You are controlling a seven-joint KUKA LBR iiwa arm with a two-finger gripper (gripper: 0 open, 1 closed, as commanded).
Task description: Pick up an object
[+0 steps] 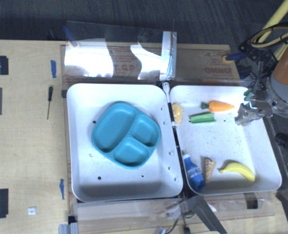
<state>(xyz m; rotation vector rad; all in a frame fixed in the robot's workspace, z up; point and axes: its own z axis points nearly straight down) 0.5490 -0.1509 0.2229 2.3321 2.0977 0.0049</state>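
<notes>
Nearest, in the right bin (260, 179): a blue bottle (193, 171) against the left wall, a cone (209, 167) just beside it, a banana (238, 170) further right. Left bin (80, 145) carrying a blue tray (125, 133). Farther back on the right: a green piece (202, 117), a carrot (220, 106), a yellow bit (177, 113). Tool (244, 115) over the right rim, gripping nothing; open or closed, cannot tell.

right bin (260, 145) centre open, banana (238, 171), carrot (220, 106) at edges
</notes>
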